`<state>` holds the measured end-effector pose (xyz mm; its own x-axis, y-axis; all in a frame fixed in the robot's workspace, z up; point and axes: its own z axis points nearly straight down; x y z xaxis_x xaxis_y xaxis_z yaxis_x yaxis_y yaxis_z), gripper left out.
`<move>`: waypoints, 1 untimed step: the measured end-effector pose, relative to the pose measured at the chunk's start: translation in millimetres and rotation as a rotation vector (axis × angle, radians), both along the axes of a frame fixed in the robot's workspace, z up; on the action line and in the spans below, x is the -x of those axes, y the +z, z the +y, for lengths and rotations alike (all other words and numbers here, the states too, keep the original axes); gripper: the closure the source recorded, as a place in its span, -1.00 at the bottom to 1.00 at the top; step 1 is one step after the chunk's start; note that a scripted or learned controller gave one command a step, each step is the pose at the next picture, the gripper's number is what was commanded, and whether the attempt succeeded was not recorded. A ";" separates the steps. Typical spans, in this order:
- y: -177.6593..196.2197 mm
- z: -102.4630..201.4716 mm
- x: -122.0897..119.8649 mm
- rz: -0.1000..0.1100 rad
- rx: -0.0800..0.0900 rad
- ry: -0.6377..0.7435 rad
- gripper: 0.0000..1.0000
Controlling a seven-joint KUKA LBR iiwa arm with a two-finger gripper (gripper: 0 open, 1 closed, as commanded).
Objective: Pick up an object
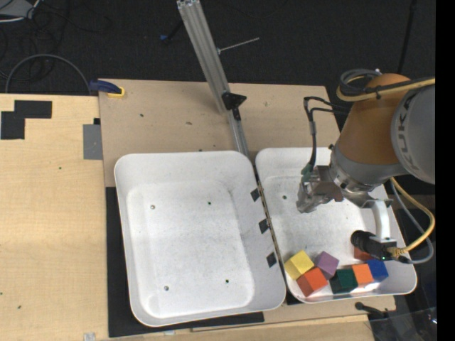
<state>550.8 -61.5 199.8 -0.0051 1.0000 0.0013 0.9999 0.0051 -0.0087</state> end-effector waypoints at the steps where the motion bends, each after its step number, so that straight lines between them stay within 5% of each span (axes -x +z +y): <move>1: -10.8 64.5 -4.6 -0.002 -0.002 0.000 1.00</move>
